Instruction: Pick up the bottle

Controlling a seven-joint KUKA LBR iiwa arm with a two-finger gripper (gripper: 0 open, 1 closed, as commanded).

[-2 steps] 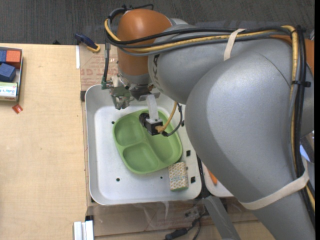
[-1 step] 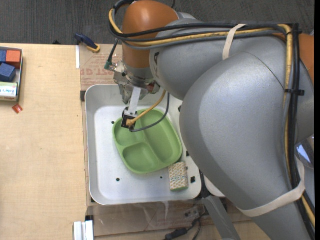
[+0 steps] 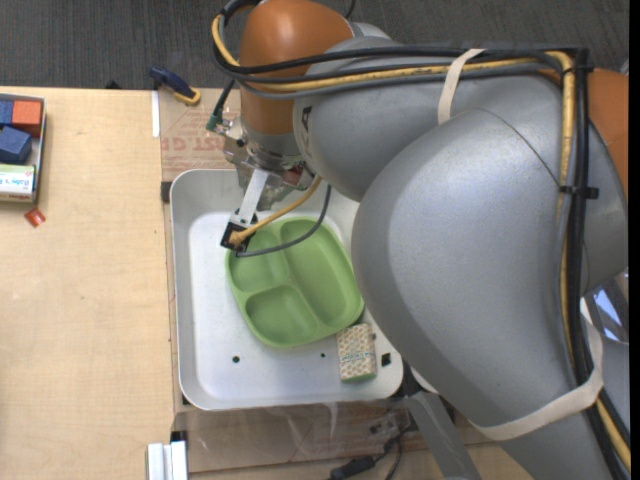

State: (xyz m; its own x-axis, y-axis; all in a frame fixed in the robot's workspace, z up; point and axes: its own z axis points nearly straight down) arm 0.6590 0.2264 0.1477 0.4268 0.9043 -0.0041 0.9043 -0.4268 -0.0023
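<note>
My gripper (image 3: 262,168) hangs over the far left corner of the white bin (image 3: 200,308), just beyond the rim of a green divided plate (image 3: 295,283). The orange wrist band (image 3: 285,43) sits right above it, and from this angle the wrist covers the gripper's tip. The bulky grey arm (image 3: 480,248) hides the right side of this bin and everything further right.
A beige and green sponge (image 3: 356,354) lies near the bin's front edge, beside the plate. On the wooden bench at left sit a box of coloured blocks (image 3: 20,148) and a small red piece (image 3: 35,218). A blue and yellow clamp (image 3: 175,85) lies behind the bin.
</note>
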